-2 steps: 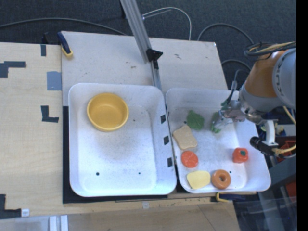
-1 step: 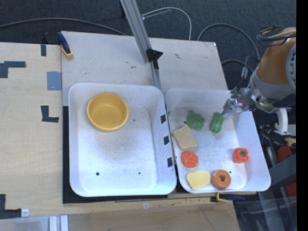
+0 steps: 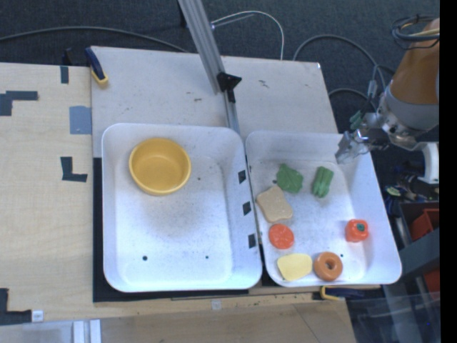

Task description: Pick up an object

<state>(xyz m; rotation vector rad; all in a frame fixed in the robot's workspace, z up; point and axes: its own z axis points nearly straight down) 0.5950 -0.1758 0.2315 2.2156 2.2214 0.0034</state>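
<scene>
The bench [image 3: 164, 84] bears two white bins. The left bin [image 3: 178, 263] holds a yellow bowl [image 3: 159, 165]. The pincer [image 3: 348, 147] hovers at the right bin's [image 3: 382, 263] upper right rim; its grip I cannot tell. The green pepper [image 3: 322, 181] lies nearest, at seven o'clock from it, apart.

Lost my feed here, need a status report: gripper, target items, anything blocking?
Gripper over right bin's upper right rim, holding nothing seen. Nearest item: green piece, lying loose. Nothing blocking it.
</scene>
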